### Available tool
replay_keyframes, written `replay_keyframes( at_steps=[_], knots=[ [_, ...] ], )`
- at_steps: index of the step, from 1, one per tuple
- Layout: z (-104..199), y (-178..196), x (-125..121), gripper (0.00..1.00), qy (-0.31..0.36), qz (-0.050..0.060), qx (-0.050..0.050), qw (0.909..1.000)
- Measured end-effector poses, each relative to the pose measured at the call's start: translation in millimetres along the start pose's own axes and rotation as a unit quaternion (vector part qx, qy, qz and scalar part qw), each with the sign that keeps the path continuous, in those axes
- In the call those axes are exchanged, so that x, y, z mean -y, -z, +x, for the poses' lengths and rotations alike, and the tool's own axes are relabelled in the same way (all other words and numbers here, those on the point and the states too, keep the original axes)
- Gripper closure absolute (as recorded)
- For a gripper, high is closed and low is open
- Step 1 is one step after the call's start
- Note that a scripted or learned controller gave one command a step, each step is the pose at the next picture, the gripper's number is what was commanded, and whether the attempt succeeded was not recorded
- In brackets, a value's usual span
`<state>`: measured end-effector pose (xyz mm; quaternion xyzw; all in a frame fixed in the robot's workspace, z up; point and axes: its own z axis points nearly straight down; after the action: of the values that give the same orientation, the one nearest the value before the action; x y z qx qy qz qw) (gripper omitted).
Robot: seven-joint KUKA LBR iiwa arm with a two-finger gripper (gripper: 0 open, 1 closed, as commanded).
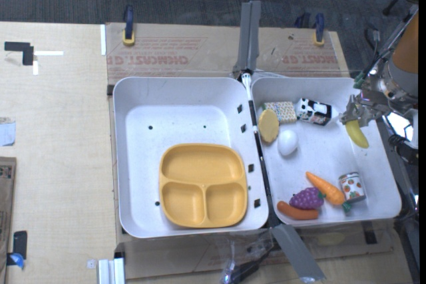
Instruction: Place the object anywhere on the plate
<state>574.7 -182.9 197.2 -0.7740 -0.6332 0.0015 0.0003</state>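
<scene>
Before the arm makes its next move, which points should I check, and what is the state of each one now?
1. Banana between the fingers of the gripper: ok, it hangs just under them at the right bin's far right edge.
2. Grip firm enough for the carry: cannot tell.
3. Plate free to receive: ok, all three compartments are bare, in the left bin.
4. Path to the plate: not ok yet; the wall between the bins, the egg and the toy cow lie between, so a lift seems needed first.
5. Other items apart from the banana: ok, the carrot and can lie nearer.
</scene>
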Motion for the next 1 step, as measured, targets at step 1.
replay_keyframes(
  at_steps=[1],
  knots=[
    [59.7, 71.4, 35.0, 1.0, 0.048, -0.001, 0.0, 0.9988]
  ],
)
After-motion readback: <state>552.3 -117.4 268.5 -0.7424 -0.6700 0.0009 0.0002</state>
